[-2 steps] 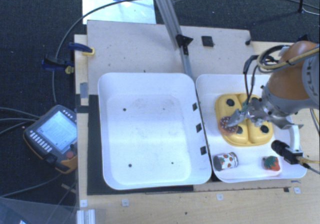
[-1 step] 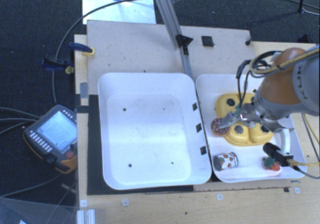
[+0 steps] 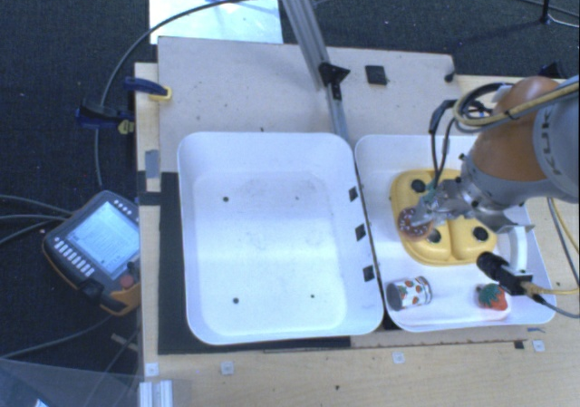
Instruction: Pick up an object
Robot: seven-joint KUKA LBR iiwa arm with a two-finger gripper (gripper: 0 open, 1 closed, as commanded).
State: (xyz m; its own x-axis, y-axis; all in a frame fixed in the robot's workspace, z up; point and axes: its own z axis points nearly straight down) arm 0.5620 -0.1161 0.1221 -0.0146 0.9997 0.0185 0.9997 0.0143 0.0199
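Observation:
My gripper (image 3: 430,211) hangs low over the right bin (image 3: 373,169), at the left part of a yellow block with dark round holes (image 3: 453,235). A small brown and pink ring-shaped object (image 3: 414,224) lies right at the gripper's tip, against the yellow block's left edge. Whether the tip touches it I cannot make out. A small patterned can (image 3: 409,292) lies on its side near the bin's front wall. A red and green strawberry-like toy (image 3: 492,297) rests at the front right corner. The arm's wrist hides the block's upper right part.
The left bin (image 3: 195,215) sits beside the right one, joined by dark clips along the shared wall. A grey pole (image 3: 304,20) slants in from the top. A teach pendant (image 3: 95,247) lies off the bench at left. Cables trail around the arm's wrist.

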